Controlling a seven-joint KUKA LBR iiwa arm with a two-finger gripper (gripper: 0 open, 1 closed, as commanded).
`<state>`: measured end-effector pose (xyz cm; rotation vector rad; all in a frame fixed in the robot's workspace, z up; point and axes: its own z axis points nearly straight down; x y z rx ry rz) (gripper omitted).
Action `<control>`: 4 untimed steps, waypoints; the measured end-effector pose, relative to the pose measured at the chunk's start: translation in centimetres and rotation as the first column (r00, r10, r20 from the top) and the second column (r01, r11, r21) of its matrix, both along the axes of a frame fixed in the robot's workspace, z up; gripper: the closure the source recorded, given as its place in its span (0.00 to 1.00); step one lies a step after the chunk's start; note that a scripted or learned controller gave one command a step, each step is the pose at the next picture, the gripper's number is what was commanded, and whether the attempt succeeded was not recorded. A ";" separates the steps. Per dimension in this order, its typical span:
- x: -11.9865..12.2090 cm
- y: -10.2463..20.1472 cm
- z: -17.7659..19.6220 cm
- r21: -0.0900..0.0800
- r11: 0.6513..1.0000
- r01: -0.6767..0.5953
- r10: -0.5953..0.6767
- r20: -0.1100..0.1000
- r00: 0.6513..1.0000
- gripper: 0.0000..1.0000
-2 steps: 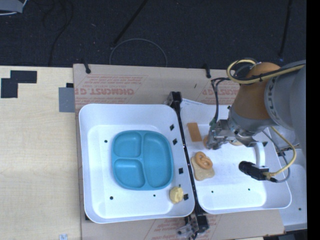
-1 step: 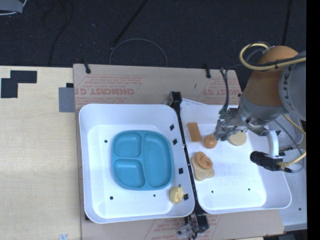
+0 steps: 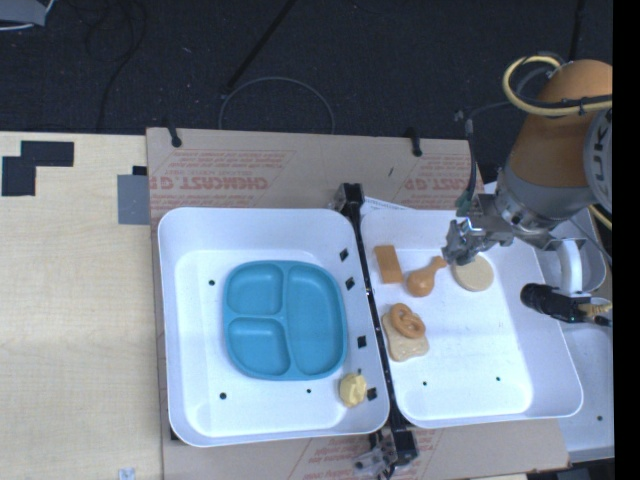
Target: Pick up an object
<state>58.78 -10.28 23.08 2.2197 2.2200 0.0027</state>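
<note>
Camera view: our pincer hangs above the pale round disc; spread unreadable; we judge approach step, descent due next

bench, cardboard sheet, two white bins
</note>
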 end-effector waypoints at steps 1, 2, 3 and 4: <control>0.0 0.0 -0.5 0.000 1.000 0.000 0.000 -0.006 1.000 1.00; -0.3 4.8 -1.3 0.002 1.000 -0.003 0.003 -0.007 1.000 1.00; -0.7 10.5 -0.9 0.003 1.000 -0.004 0.004 -0.007 1.000 1.00; -0.1 15.0 -0.1 0.002 1.000 -0.005 0.005 -0.005 1.000 1.00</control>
